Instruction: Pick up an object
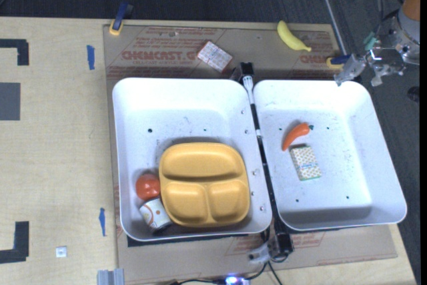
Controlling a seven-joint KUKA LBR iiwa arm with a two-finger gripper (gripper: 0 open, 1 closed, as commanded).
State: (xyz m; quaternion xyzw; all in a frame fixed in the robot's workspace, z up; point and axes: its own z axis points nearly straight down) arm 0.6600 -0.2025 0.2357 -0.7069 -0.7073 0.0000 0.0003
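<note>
The right bin point(373, 203) holds an orange carrot-like toy with a green tip point(296, 135) and, just below it, a small pale patterned box point(305, 162). In the left bin point(133, 103) lie a yellow divided tray point(203, 182), a red ball point(147, 185) and a small white-and-orange can point(155, 213), the two small ones tucked against the tray's left side. My gripper point(359, 75) hangs above the right bin's far right corner, away from every object. Its fingers stand open with nothing between them.
A yellow banana point(292, 37) and a small patterned card point(214, 55) lie on the cardboard behind the bins. A blue-and-yellow clamp point(120, 18) sits at the cardboard's far left corner. A black divider point(257, 143) runs between the bins.
</note>
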